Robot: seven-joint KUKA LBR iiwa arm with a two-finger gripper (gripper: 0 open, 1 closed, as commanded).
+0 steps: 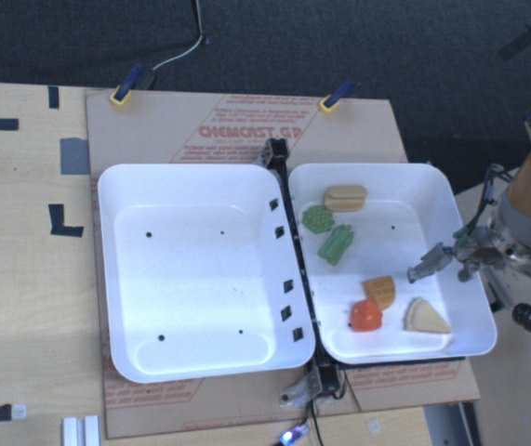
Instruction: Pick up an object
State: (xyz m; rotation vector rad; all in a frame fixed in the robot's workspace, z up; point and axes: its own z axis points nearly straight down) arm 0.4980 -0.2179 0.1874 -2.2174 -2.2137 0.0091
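The right white bin point(432, 179) holds several small objects. A tan bread roll point(345, 197) lies at the back, with a round green piece point(317, 218) and a long green piece point(336, 243) near the divider. An orange chunk point(379, 291), a red tomato point(365, 316) and a pale cheese wedge point(426, 316) sit toward the front. My gripper point(442, 271) hangs over the bin's right side, above and behind the cheese wedge. It is open, with nothing between its fingers.
The left white bin point(121, 249) sits beside the right one, joined along a black clipped divider point(288, 249). Both rest on a cardboard sheet point(237, 128) held by blue-yellow clamps. A cable runs off at the back.
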